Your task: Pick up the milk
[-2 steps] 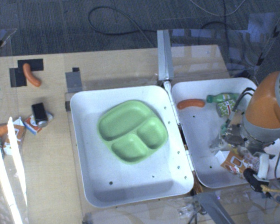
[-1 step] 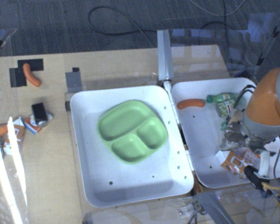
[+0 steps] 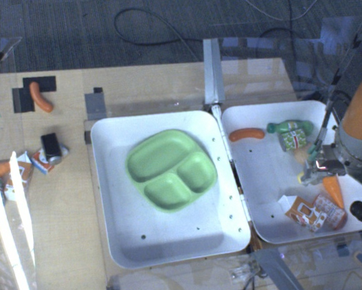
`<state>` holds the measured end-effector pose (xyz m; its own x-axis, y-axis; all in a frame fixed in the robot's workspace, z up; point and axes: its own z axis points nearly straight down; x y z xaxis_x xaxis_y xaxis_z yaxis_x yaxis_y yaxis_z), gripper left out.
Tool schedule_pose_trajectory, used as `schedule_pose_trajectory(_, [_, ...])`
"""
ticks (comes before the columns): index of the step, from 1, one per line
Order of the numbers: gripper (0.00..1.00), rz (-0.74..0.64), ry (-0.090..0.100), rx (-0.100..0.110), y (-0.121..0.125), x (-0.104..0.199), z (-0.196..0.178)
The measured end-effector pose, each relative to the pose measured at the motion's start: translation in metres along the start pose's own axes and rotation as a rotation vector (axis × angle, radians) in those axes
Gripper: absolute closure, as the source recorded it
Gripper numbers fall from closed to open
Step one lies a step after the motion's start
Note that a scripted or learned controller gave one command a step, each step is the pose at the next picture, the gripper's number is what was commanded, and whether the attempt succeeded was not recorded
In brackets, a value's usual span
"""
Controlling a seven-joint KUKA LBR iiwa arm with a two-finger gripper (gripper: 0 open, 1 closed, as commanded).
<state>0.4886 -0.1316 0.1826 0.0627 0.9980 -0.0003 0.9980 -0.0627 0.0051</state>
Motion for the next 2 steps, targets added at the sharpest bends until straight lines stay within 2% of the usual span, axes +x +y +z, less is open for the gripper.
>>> schedule_pose_trajectory(1, [0.00,0.000,0.000,0.000,0.000,0.000,0.000])
schedule_pose_trajectory(2, [0.00,-0.007,0.001,0.003,-0.003,0.026,0.044])
